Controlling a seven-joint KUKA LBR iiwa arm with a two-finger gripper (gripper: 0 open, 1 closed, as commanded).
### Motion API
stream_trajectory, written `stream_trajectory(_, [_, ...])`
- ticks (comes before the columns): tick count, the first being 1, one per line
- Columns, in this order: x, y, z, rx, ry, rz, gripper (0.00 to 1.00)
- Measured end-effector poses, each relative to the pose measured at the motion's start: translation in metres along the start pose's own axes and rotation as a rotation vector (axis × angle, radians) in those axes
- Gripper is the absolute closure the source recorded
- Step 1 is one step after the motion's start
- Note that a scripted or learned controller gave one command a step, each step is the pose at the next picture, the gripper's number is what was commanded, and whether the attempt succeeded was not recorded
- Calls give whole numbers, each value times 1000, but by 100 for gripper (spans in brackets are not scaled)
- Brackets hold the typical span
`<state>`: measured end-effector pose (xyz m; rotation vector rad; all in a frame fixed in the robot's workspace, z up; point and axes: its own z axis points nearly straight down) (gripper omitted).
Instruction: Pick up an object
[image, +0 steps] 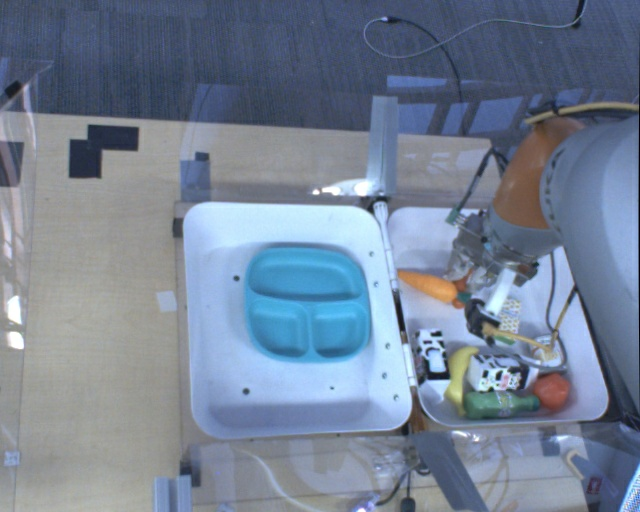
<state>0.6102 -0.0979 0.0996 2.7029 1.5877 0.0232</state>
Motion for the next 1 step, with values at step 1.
stream_trajectory(1, [29, -57, -85, 12, -8, 12, 100])
